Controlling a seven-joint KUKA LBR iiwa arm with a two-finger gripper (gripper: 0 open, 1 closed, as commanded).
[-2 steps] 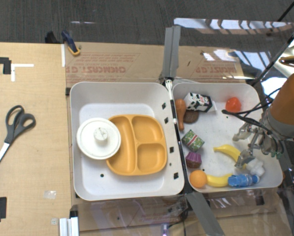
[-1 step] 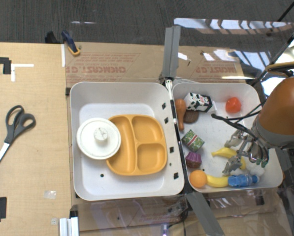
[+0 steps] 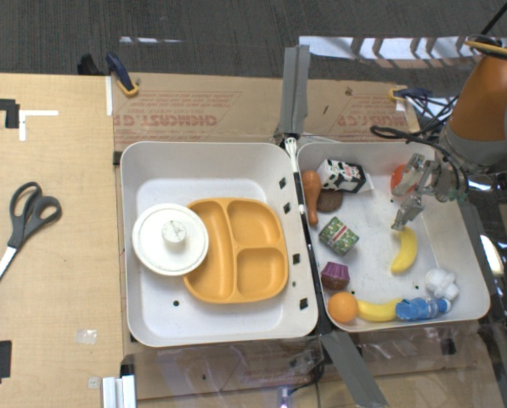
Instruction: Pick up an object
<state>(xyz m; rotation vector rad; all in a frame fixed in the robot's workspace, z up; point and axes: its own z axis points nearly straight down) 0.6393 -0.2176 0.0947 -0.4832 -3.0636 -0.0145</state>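
The right bin (image 3: 465,228) holds the loose objects. My gripper (image 3: 408,204) hangs over its upper right part, arm coming in from the right. A small red thing (image 3: 397,177) lies just left of the gripper, and a yellow banana (image 3: 403,251) lies just below its tip. Along the bin's front edge are an orange (image 3: 342,307), a second banana (image 3: 378,310), a blue toy (image 3: 419,309) and a white lump (image 3: 440,283). Further left sit a green box (image 3: 339,235), a purple piece (image 3: 335,274), a brown piece (image 3: 329,200), a carrot (image 3: 311,195) and a black-and-white carton (image 3: 344,175).
The left bin (image 3: 143,313) holds a yellow divided plate (image 3: 236,249) with a white round lid (image 3: 170,236) overlapping its left side. Scissors (image 3: 24,219) lie on the wooden bench at far left. A blue clamp (image 3: 121,73) sits at the cardboard's back edge.
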